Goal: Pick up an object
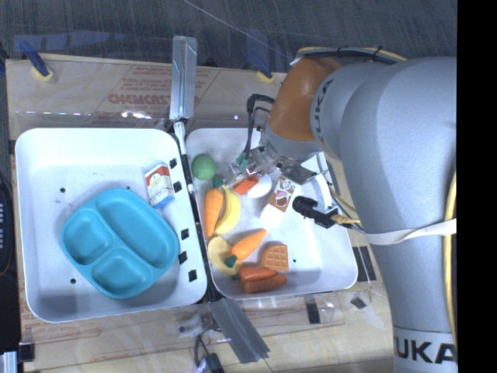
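Arm (pixel 388 154) reaches in from frame right, wrist over upper part of right bin (pixel 342 263). Gripper (pixel 252 165) low among toy food near bin's upper left; can't tell its state. Just beside it: green ball (pixel 203 166), banana (pixel 230 208), carrot (pixel 212 210). Waffle (pixel 273 256) and sausage (pixel 262 278) lower centre. Left bin (pixel 46 162): blue divided tray (pixel 118 242), small carton (pixel 159 185).

Two bins stand side by side on the bench. The left bin (pixel 46 208) holds a divided tray (pixel 116 243), with a small carton (pixel 158 185) just behind it near the dividing wall. The right bin (pixel 330 259) holds a ball (pixel 203 166) at the rear, a carrot (pixel 212 210) touching a banana (pixel 230 210), and a waffle (pixel 273 256) and sausage (pixel 260 278) at the front.
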Controlling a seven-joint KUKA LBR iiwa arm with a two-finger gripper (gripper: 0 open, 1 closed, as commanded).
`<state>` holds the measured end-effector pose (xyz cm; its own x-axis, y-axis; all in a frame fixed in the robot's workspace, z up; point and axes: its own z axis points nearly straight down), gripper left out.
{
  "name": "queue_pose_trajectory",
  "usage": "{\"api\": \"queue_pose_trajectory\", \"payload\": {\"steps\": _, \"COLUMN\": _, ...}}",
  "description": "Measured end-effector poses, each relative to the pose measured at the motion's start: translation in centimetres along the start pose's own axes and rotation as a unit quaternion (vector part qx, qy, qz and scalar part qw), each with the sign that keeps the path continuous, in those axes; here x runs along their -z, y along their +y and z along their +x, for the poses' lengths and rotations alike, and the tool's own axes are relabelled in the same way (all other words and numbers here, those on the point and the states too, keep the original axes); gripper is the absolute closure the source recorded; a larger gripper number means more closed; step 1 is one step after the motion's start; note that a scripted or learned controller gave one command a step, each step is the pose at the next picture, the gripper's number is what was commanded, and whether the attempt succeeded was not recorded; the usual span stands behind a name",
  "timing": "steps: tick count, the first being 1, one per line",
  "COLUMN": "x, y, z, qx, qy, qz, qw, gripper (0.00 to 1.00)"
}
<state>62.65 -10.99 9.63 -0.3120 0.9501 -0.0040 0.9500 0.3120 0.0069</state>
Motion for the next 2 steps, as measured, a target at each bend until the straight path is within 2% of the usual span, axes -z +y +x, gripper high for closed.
{"api": "queue_pose_trajectory", "payload": {"steps": 1, "x": 0.0, "y": 0.0, "z": 0.9, "qx": -0.057, "qy": 0.000, "qz": 0.001, "qw": 0.9984, "gripper": 1.00}}
{"api": "queue_pose_trajectory", "payload": {"steps": 2, "x": 9.7, "y": 2.6, "z": 6.5, "qx": -0.308, "qy": 0.001, "qz": 0.003, "qw": 0.9513, "gripper": 1.00}}
